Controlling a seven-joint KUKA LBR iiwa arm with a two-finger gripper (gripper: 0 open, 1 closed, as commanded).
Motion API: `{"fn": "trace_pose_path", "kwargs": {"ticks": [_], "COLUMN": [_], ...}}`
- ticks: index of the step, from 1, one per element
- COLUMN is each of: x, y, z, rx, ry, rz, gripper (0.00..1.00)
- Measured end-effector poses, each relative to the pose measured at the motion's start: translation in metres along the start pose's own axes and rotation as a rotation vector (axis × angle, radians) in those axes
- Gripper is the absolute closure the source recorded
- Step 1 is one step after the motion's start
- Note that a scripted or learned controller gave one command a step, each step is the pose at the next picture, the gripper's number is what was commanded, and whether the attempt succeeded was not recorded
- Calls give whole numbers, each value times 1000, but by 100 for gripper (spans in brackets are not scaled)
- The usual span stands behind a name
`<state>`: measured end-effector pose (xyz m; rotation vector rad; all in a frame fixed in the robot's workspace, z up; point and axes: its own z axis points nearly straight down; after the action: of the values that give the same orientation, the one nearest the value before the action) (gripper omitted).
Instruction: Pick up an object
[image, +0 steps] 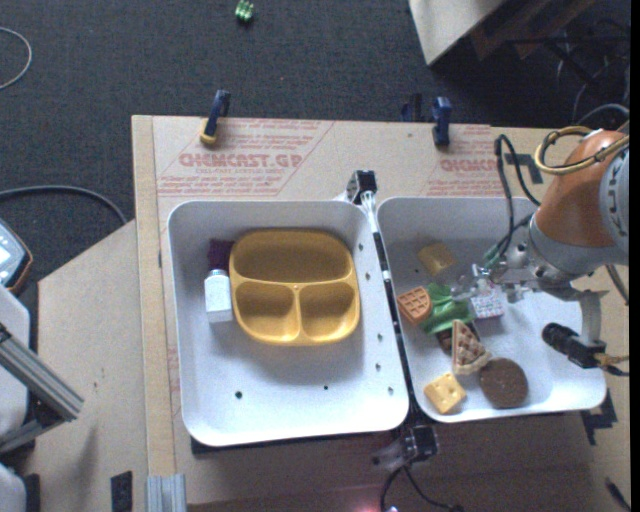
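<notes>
The robot's hand (478, 296) hangs low over the right white plastic bin (410, 225), just beside a soft-looking green leafy toy piece (440, 310). Whether the hand is open or closed cannot be told from this angle, and nothing is visibly held. No object has been lifted yet; the nearest candidates all lie in that right bin.

The main risk is crowding. The leafy piece touches an orange square toy waffle (413, 303) and a triangular waffle-patterned wedge (466, 346), so a closing grip could catch two things at once, or shove one aside and come up with nothing. The leafy piece also looks thin and limp, and would likely slip. The flat brown round disc (502, 382) lies low on the bin floor and offers little edge to pinch.

By count, the desk (270, 150) carries two bins. The right one holds six toy foods: the leafy piece, the waffle, the wedge, the disc, one pale yellow block (435, 258) and one yellow cheese wedge with holes (444, 393). A dark patch beside the patterned wedge is too unclear to count. The left white plastic bin (200, 380) holds three things: one yellow three-compartment plate (295, 285), one small white bottle (218, 297) just beside it, and one dark purple item (220, 250) behind the bottle.
</notes>
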<state>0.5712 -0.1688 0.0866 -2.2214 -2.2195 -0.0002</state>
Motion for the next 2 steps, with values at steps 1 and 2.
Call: {"fn": "trace_pose_path", "kwargs": {"ticks": [1,2], "x": [0,4], "y": [1,-2], "z": [-11,-55], "rx": [-5,-6], "ry": [-2,-3], "rz": [1,-2], "gripper": [100,100]}}
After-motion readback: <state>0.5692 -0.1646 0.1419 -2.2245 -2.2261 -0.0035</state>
